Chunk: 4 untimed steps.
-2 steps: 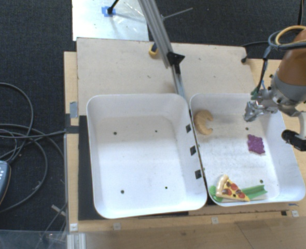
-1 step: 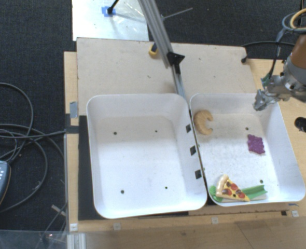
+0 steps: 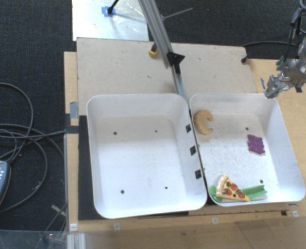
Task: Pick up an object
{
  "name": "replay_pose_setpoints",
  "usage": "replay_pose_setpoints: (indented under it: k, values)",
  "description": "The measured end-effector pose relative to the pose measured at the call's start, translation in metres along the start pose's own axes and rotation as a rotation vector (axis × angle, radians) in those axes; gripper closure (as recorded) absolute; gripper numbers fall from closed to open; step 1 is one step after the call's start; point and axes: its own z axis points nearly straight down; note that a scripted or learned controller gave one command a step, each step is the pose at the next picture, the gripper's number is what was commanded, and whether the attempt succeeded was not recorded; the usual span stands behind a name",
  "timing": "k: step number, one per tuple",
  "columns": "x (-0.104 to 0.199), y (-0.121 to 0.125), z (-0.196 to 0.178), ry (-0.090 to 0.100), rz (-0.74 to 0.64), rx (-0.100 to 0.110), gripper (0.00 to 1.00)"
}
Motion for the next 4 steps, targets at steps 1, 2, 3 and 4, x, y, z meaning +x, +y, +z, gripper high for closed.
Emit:
replay_pose_setpoints:
  k: [1, 2, 3, 4]
  values:
    - [0.051, -0.023, -0.004, 0.004, -0.005, 0.008, 1.0]
    - [0.096, -0.05, -0.006, 0.005, -0.004, 0.011, 1.0]
    - [0.133, -0.068, 0.008, 0.005, -0.004, 0.012, 1.0]
    - [0.178, -0.095, 0.027, 0.006, -0.004, 0.013, 1.0]
